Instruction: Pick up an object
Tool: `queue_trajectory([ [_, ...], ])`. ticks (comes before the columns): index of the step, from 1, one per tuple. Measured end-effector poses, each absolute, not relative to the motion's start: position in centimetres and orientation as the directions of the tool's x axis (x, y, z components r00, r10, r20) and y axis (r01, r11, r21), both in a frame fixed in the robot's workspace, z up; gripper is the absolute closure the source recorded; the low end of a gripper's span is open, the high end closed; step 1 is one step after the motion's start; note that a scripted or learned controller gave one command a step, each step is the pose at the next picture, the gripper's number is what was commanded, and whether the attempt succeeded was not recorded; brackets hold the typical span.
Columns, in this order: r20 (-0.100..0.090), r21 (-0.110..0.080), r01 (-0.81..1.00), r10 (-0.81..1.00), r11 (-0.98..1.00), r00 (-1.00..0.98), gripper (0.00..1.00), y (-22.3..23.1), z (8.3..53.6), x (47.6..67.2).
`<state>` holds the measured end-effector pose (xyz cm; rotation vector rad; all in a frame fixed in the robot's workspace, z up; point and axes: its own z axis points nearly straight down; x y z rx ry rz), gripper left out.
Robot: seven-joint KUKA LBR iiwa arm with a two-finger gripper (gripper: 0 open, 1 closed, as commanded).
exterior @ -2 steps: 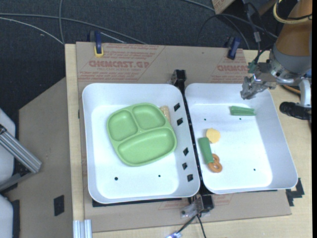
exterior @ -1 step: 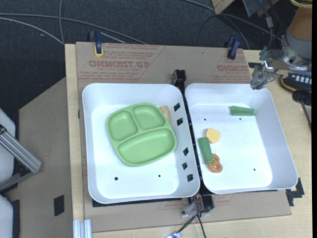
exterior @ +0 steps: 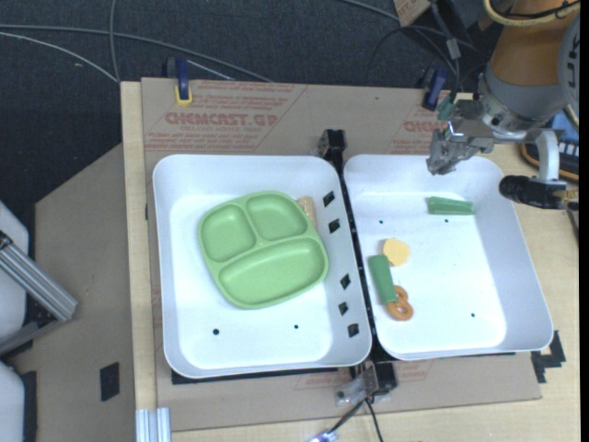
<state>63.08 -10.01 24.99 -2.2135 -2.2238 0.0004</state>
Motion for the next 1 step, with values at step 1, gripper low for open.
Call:
queue_trajectory([
  [1, 0.003, -0.004, 1.0, 1.0, 0.005, -0.005, 1.0, -4.99, 23.99, 61.33],
])
